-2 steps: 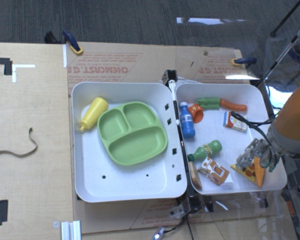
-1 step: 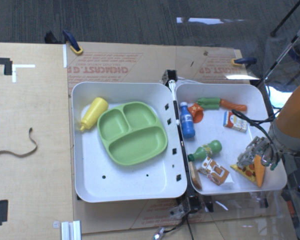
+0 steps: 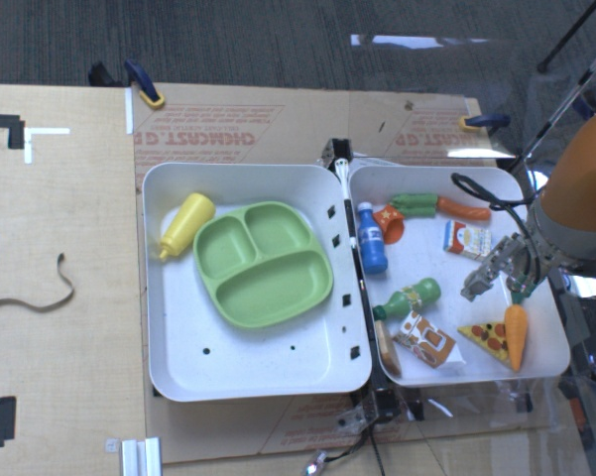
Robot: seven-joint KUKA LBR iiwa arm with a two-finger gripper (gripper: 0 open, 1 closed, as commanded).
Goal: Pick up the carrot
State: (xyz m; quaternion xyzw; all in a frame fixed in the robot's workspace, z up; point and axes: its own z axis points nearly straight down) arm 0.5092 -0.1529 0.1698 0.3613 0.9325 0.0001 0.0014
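The orange carrot (image 3: 517, 336) lies in the right bin (image 3: 424, 180), at its front right corner, with its thick end pointing away from the front rim. My gripper (image 3: 498, 287) hangs just above and to the left of the carrot's thick end. Its fingers look spread apart with nothing between them. One fingertip (image 3: 521, 286) is close over the carrot's top end; I cannot tell whether it touches.
Also in the right bin: a pizza slice (image 3: 488, 337) right beside the carrot, a snack packet (image 3: 428, 341), a green bottle (image 3: 409, 298), a blue bottle (image 3: 372, 242), a white packet (image 3: 466, 238) and a long green-and-orange vegetable (image 3: 441, 206). The left bin (image 3: 178, 355) holds a green divided plate (image 3: 265, 263) and a yellow bottle (image 3: 185, 223).
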